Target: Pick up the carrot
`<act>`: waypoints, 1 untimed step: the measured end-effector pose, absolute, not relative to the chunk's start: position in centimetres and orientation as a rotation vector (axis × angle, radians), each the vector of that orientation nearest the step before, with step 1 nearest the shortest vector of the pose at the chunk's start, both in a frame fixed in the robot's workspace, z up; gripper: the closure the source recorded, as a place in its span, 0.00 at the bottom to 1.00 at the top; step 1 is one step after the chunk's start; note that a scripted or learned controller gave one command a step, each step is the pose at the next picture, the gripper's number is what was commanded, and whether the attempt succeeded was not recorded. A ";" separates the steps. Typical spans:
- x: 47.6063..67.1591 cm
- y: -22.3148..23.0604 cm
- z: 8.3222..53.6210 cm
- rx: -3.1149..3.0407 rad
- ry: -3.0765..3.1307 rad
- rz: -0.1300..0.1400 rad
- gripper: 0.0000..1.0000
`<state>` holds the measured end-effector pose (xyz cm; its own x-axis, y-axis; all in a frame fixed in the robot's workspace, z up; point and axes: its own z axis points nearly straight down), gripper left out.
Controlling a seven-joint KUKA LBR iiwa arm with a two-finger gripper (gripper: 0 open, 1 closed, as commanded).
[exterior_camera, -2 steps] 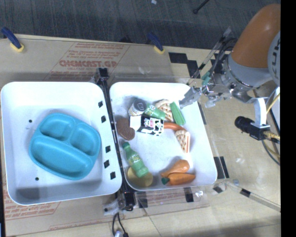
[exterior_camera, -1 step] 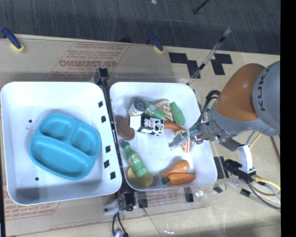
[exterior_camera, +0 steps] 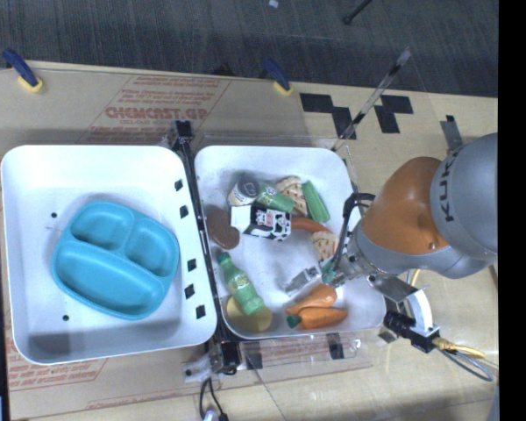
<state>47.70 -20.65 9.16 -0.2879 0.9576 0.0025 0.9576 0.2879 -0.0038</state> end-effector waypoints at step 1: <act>47.8 -20.6 10.2 -1.853 -2.532 0.006 1.00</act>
<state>47.80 -20.64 10.16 -0.3026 0.9531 0.0011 0.9531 0.3026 -0.0058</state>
